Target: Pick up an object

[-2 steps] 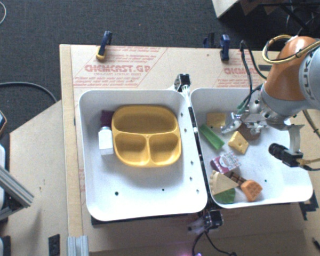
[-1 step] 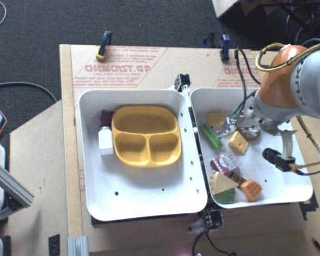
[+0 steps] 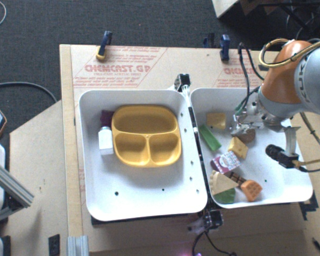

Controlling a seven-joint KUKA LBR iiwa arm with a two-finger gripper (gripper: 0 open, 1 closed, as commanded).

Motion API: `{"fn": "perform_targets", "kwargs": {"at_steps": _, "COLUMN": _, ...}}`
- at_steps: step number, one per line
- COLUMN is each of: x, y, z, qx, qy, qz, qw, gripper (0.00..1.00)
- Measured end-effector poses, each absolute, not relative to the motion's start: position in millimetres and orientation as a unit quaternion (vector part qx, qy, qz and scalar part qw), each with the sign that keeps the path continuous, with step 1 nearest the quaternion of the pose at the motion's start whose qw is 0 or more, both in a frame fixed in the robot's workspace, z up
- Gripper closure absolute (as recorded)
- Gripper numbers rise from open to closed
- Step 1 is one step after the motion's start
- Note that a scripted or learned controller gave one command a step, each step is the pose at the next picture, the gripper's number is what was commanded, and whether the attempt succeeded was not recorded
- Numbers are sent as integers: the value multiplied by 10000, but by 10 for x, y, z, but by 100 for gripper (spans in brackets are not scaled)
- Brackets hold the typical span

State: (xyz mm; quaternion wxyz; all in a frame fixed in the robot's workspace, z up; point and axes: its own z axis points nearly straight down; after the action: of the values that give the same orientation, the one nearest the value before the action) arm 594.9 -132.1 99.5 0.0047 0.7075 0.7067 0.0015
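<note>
Reaches in from the right over the right bin [image 3: 296, 188], grey arm [image 3: 309, 84] with its orange band bent down toward the bin floor. Ends in a gripper [image 3: 244, 128] low among the objects, right of the green block [image 3: 209, 137]. Cannot tell how the claw stands: metal parts blur together at the tip, and a brown piece [image 3: 247, 136] sits right at it, touching or just below, with nothing clearly pinched. Lying around the green block: a tan block [image 3: 216, 120] just above it, a yellow wedge [image 3: 238, 148] to its right, a purple-and-white packet [image 3: 225, 162] below it, then a pale wedge [image 3: 220, 183] over a green piece [image 3: 225, 196], and an orange block [image 3: 250, 190] farther down and right. Left of the green block, across the 2 rims, the left bin [image 3: 96, 196] with a yellow 3-part tray [image 3: 145, 135], a white bottle [image 3: 105, 141] against the tray's left side and a dark purple thing [image 3: 106, 116] above the bottle.
</note>
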Motion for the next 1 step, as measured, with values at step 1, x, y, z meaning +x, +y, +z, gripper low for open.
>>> {"fn": "perform_targets", "kwargs": {"at_steps": 1, "x": 5960, "y": -1280, "z": 1626, "qx": 7068, "qy": 7074, "qz": 17, "qw": 32, "gripper": 100}}
